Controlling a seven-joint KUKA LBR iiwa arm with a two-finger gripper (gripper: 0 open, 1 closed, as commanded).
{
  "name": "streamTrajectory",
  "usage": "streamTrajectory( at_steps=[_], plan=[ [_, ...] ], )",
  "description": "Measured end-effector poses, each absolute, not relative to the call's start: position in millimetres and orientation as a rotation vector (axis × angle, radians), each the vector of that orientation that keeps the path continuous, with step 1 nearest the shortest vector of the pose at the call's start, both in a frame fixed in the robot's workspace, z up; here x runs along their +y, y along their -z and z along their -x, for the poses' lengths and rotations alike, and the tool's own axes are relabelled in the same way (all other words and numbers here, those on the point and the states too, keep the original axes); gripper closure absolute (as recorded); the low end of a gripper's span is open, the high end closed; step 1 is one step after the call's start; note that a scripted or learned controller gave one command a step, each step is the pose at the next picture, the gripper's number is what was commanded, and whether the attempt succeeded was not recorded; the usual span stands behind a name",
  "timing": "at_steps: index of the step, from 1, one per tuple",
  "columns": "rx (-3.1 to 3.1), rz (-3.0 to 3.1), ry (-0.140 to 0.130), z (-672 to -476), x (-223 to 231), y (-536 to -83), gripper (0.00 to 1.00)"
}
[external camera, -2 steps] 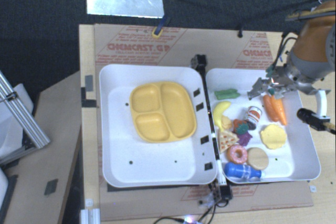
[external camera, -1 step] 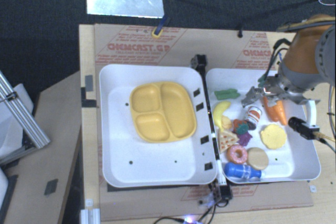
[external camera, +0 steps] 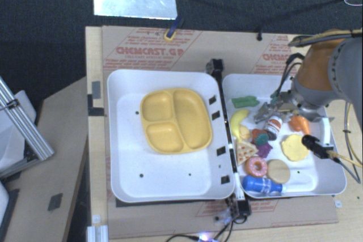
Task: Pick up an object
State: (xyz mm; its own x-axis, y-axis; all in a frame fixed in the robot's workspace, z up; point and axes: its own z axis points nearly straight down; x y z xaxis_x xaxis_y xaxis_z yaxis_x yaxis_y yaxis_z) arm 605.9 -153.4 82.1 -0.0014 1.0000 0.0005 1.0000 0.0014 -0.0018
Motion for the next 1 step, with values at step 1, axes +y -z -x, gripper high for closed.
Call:
streamTrajectory(
  at_steps=[1],
  plan=[
    [-2.225, 2.223, 0.004, -607.6, -154.0, -95.8, 1.0]
  ],
)
